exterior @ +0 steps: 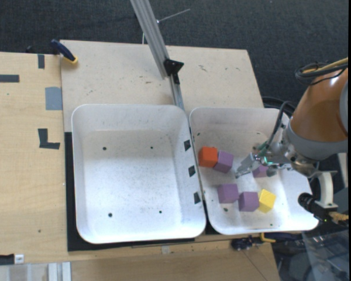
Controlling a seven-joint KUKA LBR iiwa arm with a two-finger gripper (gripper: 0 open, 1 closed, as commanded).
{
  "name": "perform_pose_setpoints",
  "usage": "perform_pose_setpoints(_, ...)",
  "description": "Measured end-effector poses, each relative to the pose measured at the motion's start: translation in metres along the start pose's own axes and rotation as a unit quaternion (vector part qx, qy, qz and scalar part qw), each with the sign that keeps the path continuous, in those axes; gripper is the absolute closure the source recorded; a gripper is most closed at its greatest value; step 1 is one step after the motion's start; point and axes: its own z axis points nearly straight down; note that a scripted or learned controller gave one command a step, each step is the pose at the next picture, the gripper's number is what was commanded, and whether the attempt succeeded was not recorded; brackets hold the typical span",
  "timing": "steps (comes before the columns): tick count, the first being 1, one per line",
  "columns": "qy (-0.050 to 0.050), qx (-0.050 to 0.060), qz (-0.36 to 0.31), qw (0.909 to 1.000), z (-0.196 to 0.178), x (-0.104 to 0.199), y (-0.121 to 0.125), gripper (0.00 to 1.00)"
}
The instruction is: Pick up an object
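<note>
The grey arm's tool (258, 164) is low inside the right-hand shallow white bin (234, 117), over a small purple block (260, 171) partly hidden beneath it. Whether it is apart or together, I cannot tell. Nothing looks lifted yet, so the pick remains to do. That block seems roughly cubic, with no clear long axis. An orange cube (208, 156) sits nearer the bin's left wall.

grey arm (orange-banded) bent low, pincer (253, 166) down

Grey arm (316, 139) with broad orange band, black cable along wrist, small metallic claw (253, 164)
</note>
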Motion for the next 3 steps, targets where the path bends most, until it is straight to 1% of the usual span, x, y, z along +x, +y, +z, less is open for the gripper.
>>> perform_pose_setpoints(1, 0.000, -0.002, -0.001, 1.0000, -0.002, 0.000, 0.001, 0.00)
perform_pose_setpoints(2, 0.000, 0.001, 0.000, 1.0000, 0.060, 0.007, -0.002, 0.00)
perform_pose_setpoints(3, 0.001, -0.002, 0.000, 1.0000, 0.111, 0.008, -0.002, 0.00)
